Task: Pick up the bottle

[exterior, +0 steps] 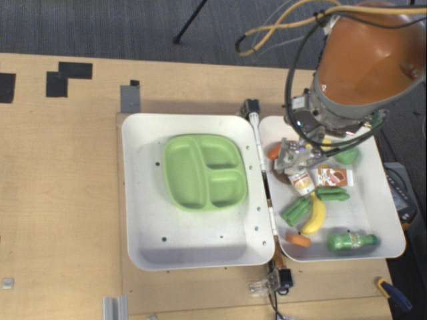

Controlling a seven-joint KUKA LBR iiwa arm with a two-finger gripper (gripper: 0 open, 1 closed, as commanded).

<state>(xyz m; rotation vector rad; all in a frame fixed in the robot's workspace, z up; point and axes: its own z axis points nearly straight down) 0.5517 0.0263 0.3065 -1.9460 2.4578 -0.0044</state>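
Down in the near right corner of the right bin (pixel 393 235) lies the bottle (pixel 351 241) — green, on its side, with a pale label around its middle and its cap end pointing left. It sits apart from the other toys: a yellow banana (pixel 315 217) just to its left, a green pepper-like piece (pixel 295 210) beside that, a small orange piece (pixel 298 240) near the bin's near wall, and a red-and-white carton (pixel 331 177) farther back.

Both white bins rest on a pale wooden bench (pixel 60 199). The left bin (pixel 143 245) holds a green divided tray (pixel 203 172). Black markers (pixel 67 77) are stuck to the bench at far left, and beyond the bench runs dark grey carpet (pixel 100 12) with yellow cables (pixel 280 22) looping over it.

The arm's orange band (pixel 370 52) looms over the far part of the right bin, and the gripper (pixel 293 157) hangs low near the bin's left wall, over a small brown-capped item (pixel 301 181) — well apart from the bottle. Whether it is spread or clenched cannot be told from this angle, nor whether it touches anything.
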